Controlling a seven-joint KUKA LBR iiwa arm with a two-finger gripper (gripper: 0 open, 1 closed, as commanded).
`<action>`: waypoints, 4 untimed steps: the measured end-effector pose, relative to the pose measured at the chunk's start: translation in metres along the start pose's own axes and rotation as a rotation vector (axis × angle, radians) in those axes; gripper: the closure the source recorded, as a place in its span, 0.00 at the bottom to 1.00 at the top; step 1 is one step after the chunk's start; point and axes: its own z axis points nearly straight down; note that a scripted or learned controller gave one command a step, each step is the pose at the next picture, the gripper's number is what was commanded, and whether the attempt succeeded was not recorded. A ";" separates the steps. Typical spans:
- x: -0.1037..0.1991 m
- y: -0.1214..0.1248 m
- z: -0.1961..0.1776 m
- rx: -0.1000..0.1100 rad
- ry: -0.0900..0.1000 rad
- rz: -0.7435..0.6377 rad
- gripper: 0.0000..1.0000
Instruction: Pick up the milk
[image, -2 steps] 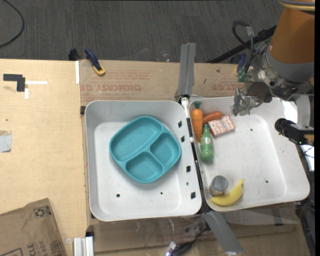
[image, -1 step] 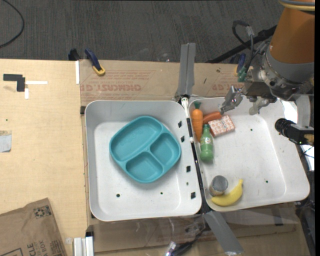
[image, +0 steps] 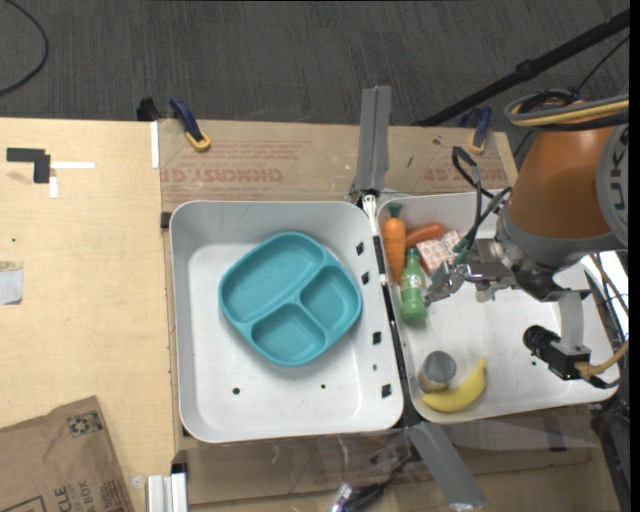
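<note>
**Milk carton sits at the far left of the right bin, gripper low beside it**

The milk (image: 437, 254), a small pink-and-white carton, lies in the right bin (image: 520, 385) near its far left corner and is partly covered by the arm's wrist parts. Something red (image: 424, 235) lies against its far side. Just to its left, along the bin's left wall, are a carrot (image: 395, 238) and a green bottle (image: 412, 288). A tin can (image: 436, 370) and a banana (image: 458, 391) lie touching each other near the near edge of the same bin.

The left bin (image: 200, 330) holds a teal divided plate (image: 290, 298) around its middle.

Both bins rest on a sheet of brown cardboard (image: 270, 165) laid over a pale wooden bench (image: 80, 280). A blue-and-yellow clamp (image: 190, 124) grips the bench's far edge. A brown paper bag (image: 55, 460) lies at its near left corner, and black tape marks (image: 30, 160) sit near its far left corner. Beyond the far edge lies dark carpet (image: 250, 50) crossed by cables.

The arm (image: 565, 190) reaches over the right bin from the right, its orange band above the wrist. The gripper (image: 446, 283) points left and hangs low, just near of the milk and beside the green bottle. Whether it is spread or pressed together cannot be told. Nothing is seen held in it.
</note>
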 end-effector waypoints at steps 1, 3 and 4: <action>-0.016 -0.038 0.024 -0.001 0.001 -0.322 0.00; -0.059 0.007 0.104 -0.014 -0.005 -0.310 0.00; -0.014 0.047 0.023 -0.003 -0.001 -0.291 0.00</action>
